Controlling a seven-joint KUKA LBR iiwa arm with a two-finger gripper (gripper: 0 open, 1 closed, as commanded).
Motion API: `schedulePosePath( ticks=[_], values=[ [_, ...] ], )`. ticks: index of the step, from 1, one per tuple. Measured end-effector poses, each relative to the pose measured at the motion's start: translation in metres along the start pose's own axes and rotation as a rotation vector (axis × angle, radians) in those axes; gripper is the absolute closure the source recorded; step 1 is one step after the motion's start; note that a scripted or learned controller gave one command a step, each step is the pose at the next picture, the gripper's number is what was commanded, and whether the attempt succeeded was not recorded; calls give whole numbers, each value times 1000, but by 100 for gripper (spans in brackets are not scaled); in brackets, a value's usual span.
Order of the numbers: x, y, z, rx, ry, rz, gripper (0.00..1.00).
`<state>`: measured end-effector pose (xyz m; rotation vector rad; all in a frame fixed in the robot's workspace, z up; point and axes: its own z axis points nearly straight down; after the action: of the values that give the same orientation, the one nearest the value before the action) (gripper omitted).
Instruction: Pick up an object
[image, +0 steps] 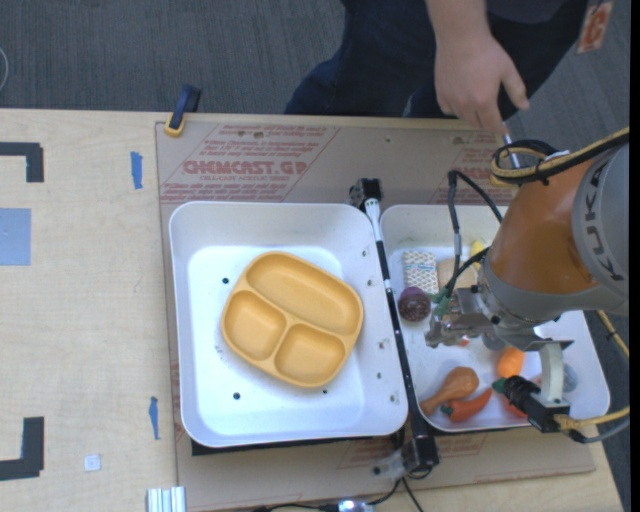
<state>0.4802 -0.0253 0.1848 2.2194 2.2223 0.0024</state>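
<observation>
**Camera view.** The step in hand is judged to be the descent onto an object in the right bin (596, 352). None is seen lifted yet.

The candidates are crowded at that bin's near left. A purple ball (413, 302) lies just left of the gripper (452, 330). A pale block (420, 268) lies behind the ball. A tan gourd (450, 385) and a red pepper (472, 405) lie touching each other toward the front wall. An orange ball (510, 362) is half hidden under the wrist.

The pick is best made on one object only. The purple ball is the nearest, but it sits close to the wall between the bins, so room must be left on that side. A round thing is likely to roll out if it is caught off-centre, so the grasp should be centred over it before closing. The cables looping around the wrist should be kept clear of the bin rim.

The arm (545, 250) is reached in from the right and bent steeply down over the right bin. Its orange band is seen above the wrist, and much of the bin is hidden by its bulk. The gripper is low among the objects. Whether it is open or closed cannot be told, and nothing is seen held in it.

The left bin (190, 300) holds a yellow plate (292, 318). A person's hand (478, 70) is seen beyond the far edge of the bench.
</observation>
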Motion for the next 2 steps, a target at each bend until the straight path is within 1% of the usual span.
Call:
schedulePosePath(
  ticks=[1, 2],
  values=[
    [-67, -1, 99, -1, -2, 3, 100],
    [26, 0, 0, 0, 1, 0, 100]
  ],
)
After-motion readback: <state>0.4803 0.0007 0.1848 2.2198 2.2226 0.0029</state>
